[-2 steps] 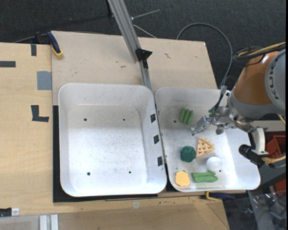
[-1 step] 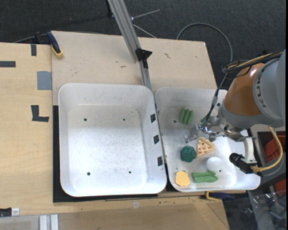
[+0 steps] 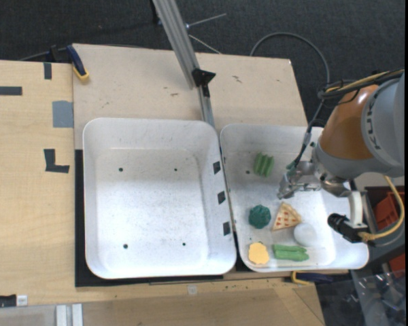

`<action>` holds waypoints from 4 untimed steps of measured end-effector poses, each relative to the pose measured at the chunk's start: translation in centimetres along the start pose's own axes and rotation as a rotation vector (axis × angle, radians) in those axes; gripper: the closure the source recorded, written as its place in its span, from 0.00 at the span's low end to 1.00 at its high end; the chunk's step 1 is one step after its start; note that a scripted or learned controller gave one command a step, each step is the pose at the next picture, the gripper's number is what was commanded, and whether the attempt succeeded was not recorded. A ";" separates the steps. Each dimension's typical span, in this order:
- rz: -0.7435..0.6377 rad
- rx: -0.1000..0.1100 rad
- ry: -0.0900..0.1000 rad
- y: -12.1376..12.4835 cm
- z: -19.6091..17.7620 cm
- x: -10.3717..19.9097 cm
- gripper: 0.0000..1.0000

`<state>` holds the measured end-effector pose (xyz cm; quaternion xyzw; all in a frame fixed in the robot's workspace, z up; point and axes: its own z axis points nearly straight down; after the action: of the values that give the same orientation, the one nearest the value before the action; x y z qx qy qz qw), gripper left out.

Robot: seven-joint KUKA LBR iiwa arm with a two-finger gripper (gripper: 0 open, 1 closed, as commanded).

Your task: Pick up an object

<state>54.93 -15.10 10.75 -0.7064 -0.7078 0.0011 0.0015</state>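
So the bench (image 3: 156, 80) was this pale wooden top with dark floor behind it and two shallow white bins parked side by side on it. The left bin (image 3: 149, 131) had nothing in it that I could see, and the right bin (image 3: 239, 141) had all the stuff. The arm (image 3: 364, 131) came in from the right, big grey thing with the orange band, bent down over the right bin with its wrist pointing down and left. The gripper (image 3: 289, 185) hung low over the middle of that bin, and honestly it was too small and dark to tell how it was set, and I saw nothing in it. Everything lay on the bin floor: a ribbed green piece (image 3: 263, 164) up top, a dark green lump (image 3: 260, 215), a pizza slice toy (image 3: 285, 218) just below the gripper, a white ball (image 3: 304, 234), a green pod (image 3: 290, 252) and a yellow disc (image 3: 258, 253). My guess was the pick hadn't happened yet, the grab and the lift were both left.
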 end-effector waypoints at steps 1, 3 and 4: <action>0.002 -0.007 -0.002 0.2 -5.3 -1.1 1.00; 0.000 -0.010 -0.003 0.3 -15.9 -1.1 1.00; -0.004 -0.004 0.001 2.0 -16.3 3.7 1.00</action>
<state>57.03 -11.44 27.07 -0.7049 -0.7093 -0.0005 0.0005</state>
